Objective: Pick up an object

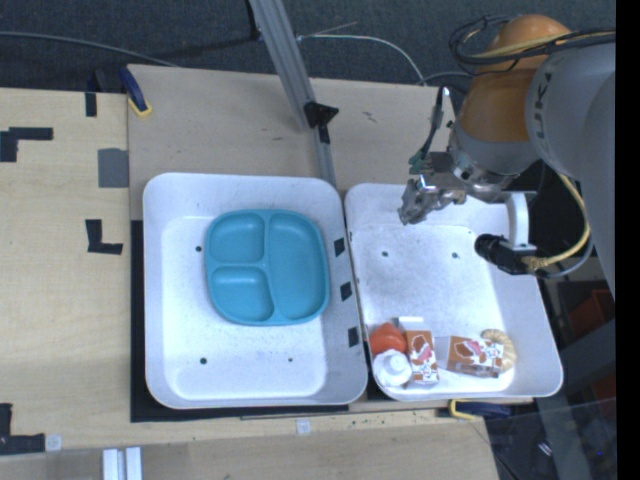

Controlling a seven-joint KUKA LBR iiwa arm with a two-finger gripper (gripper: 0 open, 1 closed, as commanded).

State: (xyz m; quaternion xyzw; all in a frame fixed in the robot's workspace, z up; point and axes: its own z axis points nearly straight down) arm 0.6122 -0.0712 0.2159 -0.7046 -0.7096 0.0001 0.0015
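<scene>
Looked down at a slant on a pale wooden bench (60,268) with black tape marks along its left side, dark carpet-like floor past the far edge. Had a grey metal strut (285,53) slanting in from the top, ending at a black clamp right by the far rim where the two bins met. Also a thin pale cable looping across the top toward the arm.

Came in from the right: grey KUKA arm (570,98) with the orange band (505,88) above the wrist. Gripper (415,208) hung over the far left corner of the right bin (450,278), pointing down and left. Couldn't tell whether it was spread or pinched, too small and dark to read. Nothing visibly held. Couldn't say if it touched the bin floor or just hovered.

Left bin (175,358): held a teal divided plate (267,266), three compartments, lying flat toward the far half, nothing in it.

Right bin: all the stuff was bunched up along the near edge, well apart from the gripper. From left: a red-orange round object (388,339), then just in front of it a white cup-like thing (393,369), touching or nearly so. Beside those, a small red-and-white carton (421,356), and further right a flat red-and-tan snack packet (480,353) near the near right corner. Rest of that bin floor showed speckled white with a few dark dots.
</scene>
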